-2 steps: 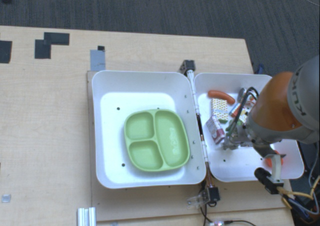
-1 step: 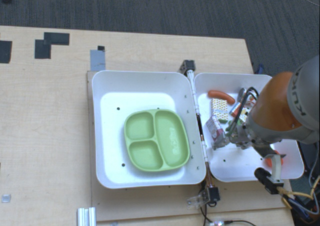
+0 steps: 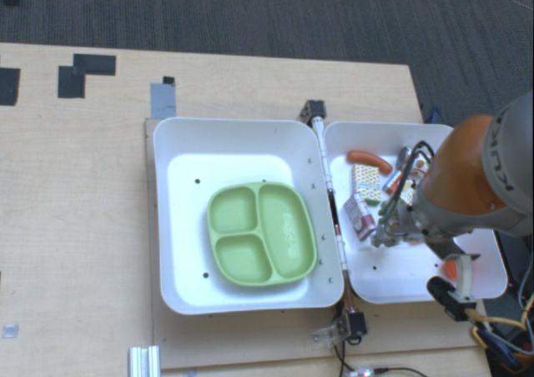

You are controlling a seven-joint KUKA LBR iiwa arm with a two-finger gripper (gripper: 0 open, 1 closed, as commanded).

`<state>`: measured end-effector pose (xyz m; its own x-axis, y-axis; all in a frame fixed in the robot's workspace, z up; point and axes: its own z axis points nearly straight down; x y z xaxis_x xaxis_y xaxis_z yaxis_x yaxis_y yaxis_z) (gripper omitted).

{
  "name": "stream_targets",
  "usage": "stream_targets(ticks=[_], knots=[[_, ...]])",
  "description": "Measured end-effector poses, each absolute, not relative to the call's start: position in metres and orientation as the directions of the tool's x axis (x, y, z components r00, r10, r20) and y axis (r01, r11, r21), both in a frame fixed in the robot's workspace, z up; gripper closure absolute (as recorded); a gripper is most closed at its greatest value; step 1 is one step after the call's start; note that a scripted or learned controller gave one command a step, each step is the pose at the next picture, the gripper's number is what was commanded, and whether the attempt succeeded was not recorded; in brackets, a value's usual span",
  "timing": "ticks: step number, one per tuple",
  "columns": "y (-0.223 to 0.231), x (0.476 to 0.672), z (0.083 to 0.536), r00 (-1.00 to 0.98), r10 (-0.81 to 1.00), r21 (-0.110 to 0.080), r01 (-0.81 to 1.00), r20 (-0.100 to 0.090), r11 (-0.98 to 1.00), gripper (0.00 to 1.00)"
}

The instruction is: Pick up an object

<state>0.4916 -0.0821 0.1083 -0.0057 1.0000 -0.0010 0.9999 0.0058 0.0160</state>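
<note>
as the gripper (image 3: 382, 238) hangs low in the right bin (image 3: 400, 273), with the arm (image 3: 467, 179) covering much of what lies behind it, i cannot tell whether it is open or clenched. i see nothing i could call held.

things near the hand:
- dark packet (image 3: 359, 215): just beside the gripper, on its side toward the divider between the bins. touching or just apart, i cannot tell.
- patterned packet (image 3: 365, 177): past the dark packet, further from the gripper, toward the bin's far wall.
- orange sausage-shaped piece (image 3: 369, 159): beyond both packets, furthest from the hand.
- green divided plate (image 3: 263, 233): well apart from the hand, across the divider in the left bin (image 3: 188, 192).

my read: this is the closing-in step, with no grasp yet confirmed. the dark packet looks like the nearest fair target.

doing it well, as i judge it:
- centre the hand over the packet's middle, not its near edge. it looks flat and crinkly, so an edge grip would likely slip.
- come straight down and close across the narrow width.
- mind the divider wall, which sits close on the packet's other side.
- the patterned packet lies near enough to get dragged along.
- lift slowly and confirm that the packet rises with the hand.
</note>
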Motion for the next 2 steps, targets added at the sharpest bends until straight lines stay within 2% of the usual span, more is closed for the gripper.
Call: stream_targets(ticks=[1,2], knots=[[-0.082,0.492,0.108,-0.006,1.000,0.016,1.000,-0.001,0.006,0.00],[-0.081,0.493,0.119,-0.008,1.000,0.019,1.000,0.000,0.008,1.00]])
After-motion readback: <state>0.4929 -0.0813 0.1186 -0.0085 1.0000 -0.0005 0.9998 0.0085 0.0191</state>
